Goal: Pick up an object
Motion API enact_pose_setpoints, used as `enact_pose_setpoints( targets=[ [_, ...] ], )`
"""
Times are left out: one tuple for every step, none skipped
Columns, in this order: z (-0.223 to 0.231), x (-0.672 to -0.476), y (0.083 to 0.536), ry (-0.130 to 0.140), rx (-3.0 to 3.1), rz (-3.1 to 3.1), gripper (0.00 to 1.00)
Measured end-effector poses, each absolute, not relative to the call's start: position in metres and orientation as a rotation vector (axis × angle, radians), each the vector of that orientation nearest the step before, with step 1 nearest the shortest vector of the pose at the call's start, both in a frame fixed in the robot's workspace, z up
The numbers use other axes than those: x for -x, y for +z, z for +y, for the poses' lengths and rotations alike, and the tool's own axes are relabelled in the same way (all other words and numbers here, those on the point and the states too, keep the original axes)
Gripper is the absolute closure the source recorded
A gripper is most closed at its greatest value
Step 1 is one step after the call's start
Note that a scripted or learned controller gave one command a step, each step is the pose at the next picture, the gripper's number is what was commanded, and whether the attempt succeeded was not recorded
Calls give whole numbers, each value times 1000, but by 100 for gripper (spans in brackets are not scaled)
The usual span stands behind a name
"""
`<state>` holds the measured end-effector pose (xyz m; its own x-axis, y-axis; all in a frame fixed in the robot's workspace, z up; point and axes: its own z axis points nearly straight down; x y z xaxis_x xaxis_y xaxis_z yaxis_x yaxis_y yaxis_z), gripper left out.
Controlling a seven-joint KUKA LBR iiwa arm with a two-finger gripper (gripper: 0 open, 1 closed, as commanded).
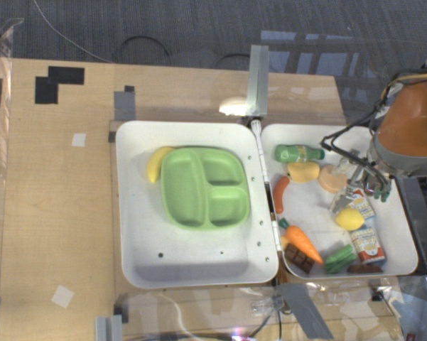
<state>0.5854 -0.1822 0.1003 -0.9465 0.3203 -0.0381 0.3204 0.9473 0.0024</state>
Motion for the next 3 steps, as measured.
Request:
enact_pose_setpoints(
  targets=[
    [-206,-524,100,-8,-528,3053,0],
    [-168,-559,100,-10,-404,3071,0],
    [-88,-572,101,3,-376,3074,0]
  ],
)
